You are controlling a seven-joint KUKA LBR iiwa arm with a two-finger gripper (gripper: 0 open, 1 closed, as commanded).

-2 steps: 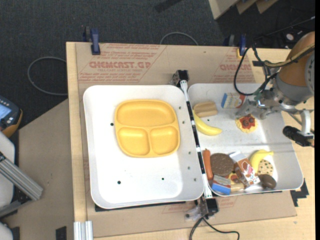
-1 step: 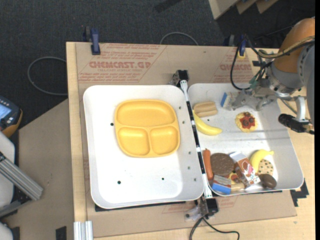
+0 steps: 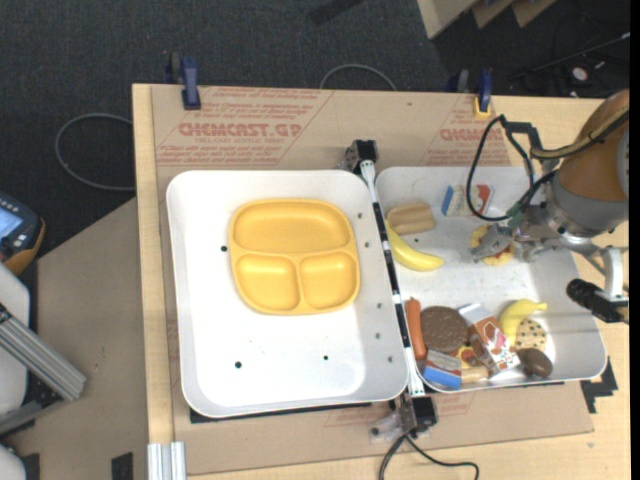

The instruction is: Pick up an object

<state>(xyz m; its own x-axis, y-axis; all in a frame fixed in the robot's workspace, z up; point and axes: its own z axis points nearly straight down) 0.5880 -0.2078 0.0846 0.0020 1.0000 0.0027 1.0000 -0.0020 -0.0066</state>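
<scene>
- Reaching in from the right, the arm [image 3: 592, 183] puts its gripper [image 3: 497, 245] low in the right bin [image 3: 585, 298], near the back.
- I cannot tell how the gripper is set.
- A small yellow and grey thing [image 3: 492, 249] is right at its tip.
- A yellow banana [image 3: 412, 254] and a tan bread piece [image 3: 410, 217] lie just to the left of it.
- More toy food [image 3: 478, 343] is piled at the front of this bin.
- A yellow tray [image 3: 294, 254] with three parts sits in the left bin [image 3: 200, 348].
</scene>
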